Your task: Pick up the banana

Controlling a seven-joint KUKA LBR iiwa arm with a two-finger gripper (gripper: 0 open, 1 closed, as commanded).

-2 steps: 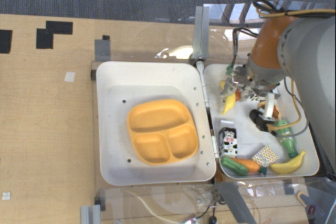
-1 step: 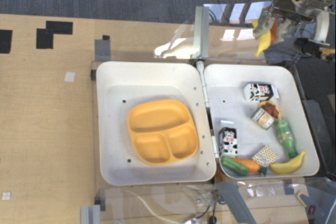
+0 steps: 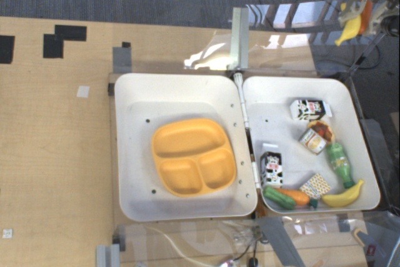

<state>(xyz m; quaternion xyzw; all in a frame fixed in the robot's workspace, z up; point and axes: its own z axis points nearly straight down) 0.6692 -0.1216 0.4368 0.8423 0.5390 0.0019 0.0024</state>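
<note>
Gripper at 1 o'clock, beyond the bins; finger state cannot be told | banana lies at 4 o'clock in right bin, beside green bottle | labels unreadable

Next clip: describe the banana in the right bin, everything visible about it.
The yellow, curved, plastic-looking banana lies flat in the near right corner of the right shallow white bin, one tip pointing up toward the right wall, the other toward a small checkered packet. It looks whole and unpeeled. A green plastic bottle lies just above it, seemingly touching its upper end. No claw is near it.
</note>
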